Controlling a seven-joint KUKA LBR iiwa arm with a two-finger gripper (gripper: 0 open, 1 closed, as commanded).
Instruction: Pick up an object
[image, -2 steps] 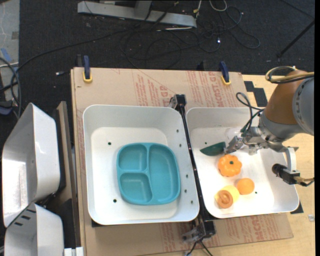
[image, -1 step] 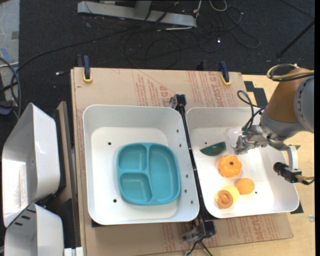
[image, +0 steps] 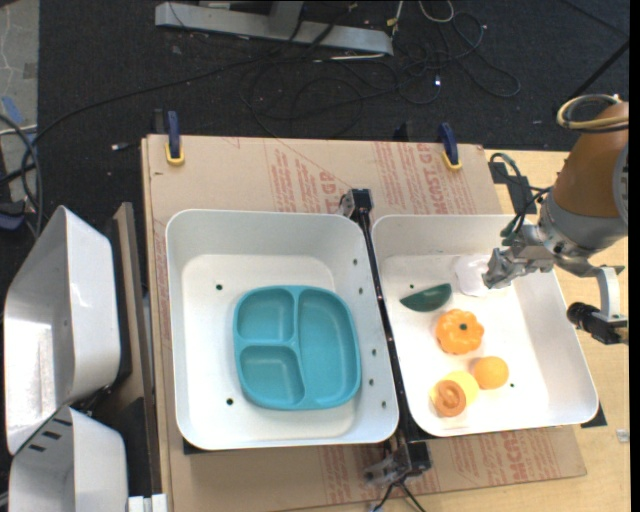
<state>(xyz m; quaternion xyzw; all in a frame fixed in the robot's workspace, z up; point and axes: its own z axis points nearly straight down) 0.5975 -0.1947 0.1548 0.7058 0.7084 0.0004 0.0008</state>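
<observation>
In the right bin (image: 560, 400) lie a dark green curved piece (image: 426, 296), an orange pumpkin-shaped toy (image: 459, 331), a small orange ball (image: 490, 372) and a yellow and orange round piece (image: 451, 395). A pale whitish object (image: 468, 272) rests near the bin's back wall. My gripper (image: 497, 272) hangs low at the back of the right bin, right beside that pale object and to the right of the green piece. The arm comes in from the right with its orange band above the wrist.
The left bin (image: 190, 300) holds a teal divided tray (image: 297, 346). A black divider (image: 378, 300) runs between the two bins. Two blue-and-yellow clamps (image: 174, 140) hold the cardboard at the back. White containers (image: 60, 320) stand off the bench at left.
</observation>
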